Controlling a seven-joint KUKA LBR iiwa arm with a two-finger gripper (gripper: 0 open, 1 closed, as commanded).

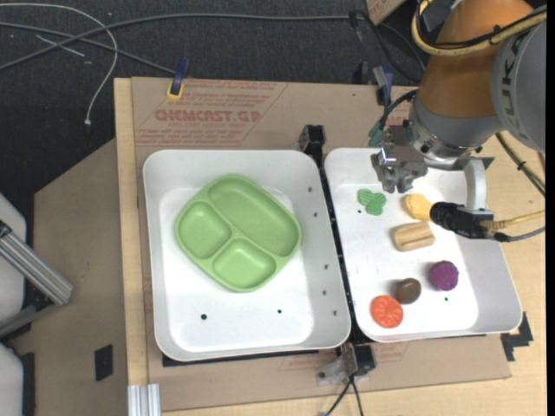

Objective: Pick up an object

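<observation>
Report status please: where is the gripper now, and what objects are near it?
Gripper low over right bin, near its far edge, holding nothing visible. Green toy and yellow piece just below it. Nothing blocking either one.

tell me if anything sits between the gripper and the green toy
Nothing visible does. The gripper hangs in the right bin, just right of the green toy. The yellow toy lies on its other side.

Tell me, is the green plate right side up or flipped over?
Right side up. The green plate lies flat in the left bin, and its three hollow sections face up toward the camera, with their raised dividers showing.
</observation>
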